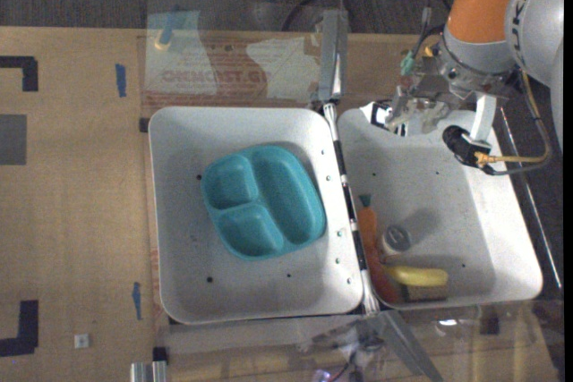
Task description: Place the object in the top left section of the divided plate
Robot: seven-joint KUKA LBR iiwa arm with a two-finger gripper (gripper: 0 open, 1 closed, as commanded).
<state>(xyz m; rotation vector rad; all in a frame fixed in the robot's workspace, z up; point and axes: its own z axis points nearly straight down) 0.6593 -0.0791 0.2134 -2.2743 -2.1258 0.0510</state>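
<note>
A teal divided plate (262, 199) lies in the left white bin (179, 148), with three sections, all bare. In the right bin (483, 219) near its front left corner lie a yellow banana (419, 276), an orange carrot (370, 233) along the left wall, and a small grey round cup (396, 238). My gripper (410, 116) hangs over the back left part of the right bin, well behind these objects and apart from them. Nothing shows between its fingers.
A metal divider rail (333, 67) runs between the two bins. A clear plastic sheet (233, 58) lies behind the left bin. Cables (501, 158) trail from the wrist over the right bin's back edge. The wooden bench (72, 192) extends to the left.
</note>
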